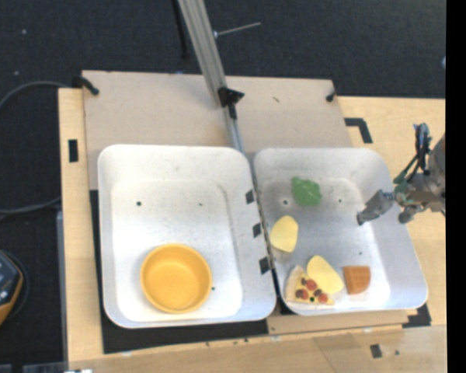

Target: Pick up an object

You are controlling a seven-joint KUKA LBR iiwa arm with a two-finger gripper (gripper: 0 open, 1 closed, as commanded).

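Two white bins on the desk: left bin (pixel 124 177), right bin (pixel 396 270). One yellow bowl (pixel 176 277). One green piece (pixel 306 191). Two pale yellow pieces (pixel 284 233) (pixel 324 273). One orange block (pixel 357 279). One berry-topped piece (pixel 305 289).

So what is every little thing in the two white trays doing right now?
Round yellow plastic bowl: upright, in the left white bin.
Green leafy toy: lying loose in the right white bin.
Pale yellow toy piece: lying near the right bin's left wall.
Pizza slice toy: flat, overlapped by a yellow wedge.
Orange block: resting apart.
Gripper: over the right bin's right side, holding nothing.
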